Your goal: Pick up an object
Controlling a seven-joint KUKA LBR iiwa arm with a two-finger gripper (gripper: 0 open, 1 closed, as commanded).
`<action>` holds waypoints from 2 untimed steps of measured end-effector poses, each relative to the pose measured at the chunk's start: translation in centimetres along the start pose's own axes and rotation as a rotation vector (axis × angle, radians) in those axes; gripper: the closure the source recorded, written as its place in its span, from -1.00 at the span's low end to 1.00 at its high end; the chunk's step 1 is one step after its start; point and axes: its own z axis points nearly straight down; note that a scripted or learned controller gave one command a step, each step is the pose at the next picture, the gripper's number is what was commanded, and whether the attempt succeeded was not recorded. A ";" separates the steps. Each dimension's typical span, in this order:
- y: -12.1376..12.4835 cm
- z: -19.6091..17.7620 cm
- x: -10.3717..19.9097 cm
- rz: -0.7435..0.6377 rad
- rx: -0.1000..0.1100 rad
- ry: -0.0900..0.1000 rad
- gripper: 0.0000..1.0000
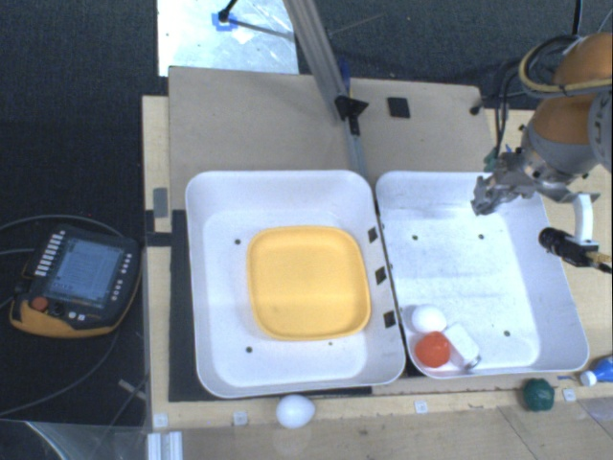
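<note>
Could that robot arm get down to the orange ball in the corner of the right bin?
Probably yes. The orange ball lies uncovered, though a white ball and a white block crowd it; the gripper hangs over the bin's far end.

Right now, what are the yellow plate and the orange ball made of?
The yellow plate looks like plastic: one even colour, matte with a soft sheen, rounded moulded corners and a raised rim. The orange ball in the right bin could be plastic or rubber: smooth skin, solid colour, a faint highlight on top. The view is too small to tell which.
</note>
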 end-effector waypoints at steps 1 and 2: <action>0.1 -5.3 0.0 0.000 0.000 0.000 1.00; -1.7 -6.0 5.8 -0.003 0.004 0.002 1.00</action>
